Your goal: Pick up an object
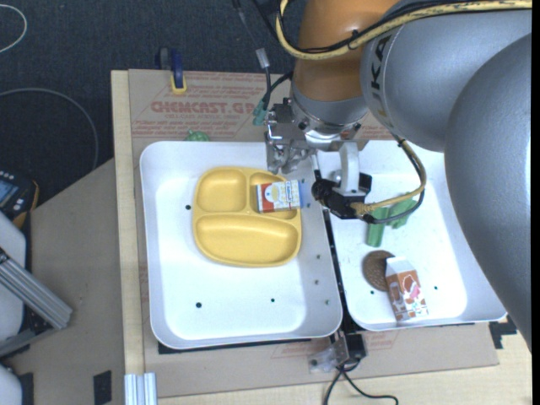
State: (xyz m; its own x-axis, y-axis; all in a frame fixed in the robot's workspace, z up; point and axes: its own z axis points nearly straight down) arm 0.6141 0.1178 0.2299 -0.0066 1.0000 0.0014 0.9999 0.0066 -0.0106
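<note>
A: Entry, pick attempt. Where is the gripper [285, 169]?

B: Over the left bin [169, 251], at its upper right, low over the yellow divided plate [240, 226]. The arm [456, 83] reaches in from the right, so the wrist and its orange band [342, 24] cover much of the right bin's [456, 302] far side.

A: Target?

B: Most likely the small carton [279, 196], white and blue with an orange patch. It lies on its side in the plate's upper right compartment, against the plate's right rim. The gripper tip sits just above its top edge, touching or nearly so; I cannot tell which.

A: Pincer state?

B: Cannot tell. The wrist body hides the tips from this angle. Nothing is visibly between them, so I log no grasp.

A: Other candidates?

B: In the right bin: a green piece [384, 219] near a loop of cable [396, 205], a brown disc [376, 268], and a second carton [405, 289] touching the disc, towards the near rim. All are well apart from the gripper.

A: Risk?

B: My judgement: the carton lies flat in a shallow recess, and the rim may block one side of the pinch, so it could slide instead of lift
</note>
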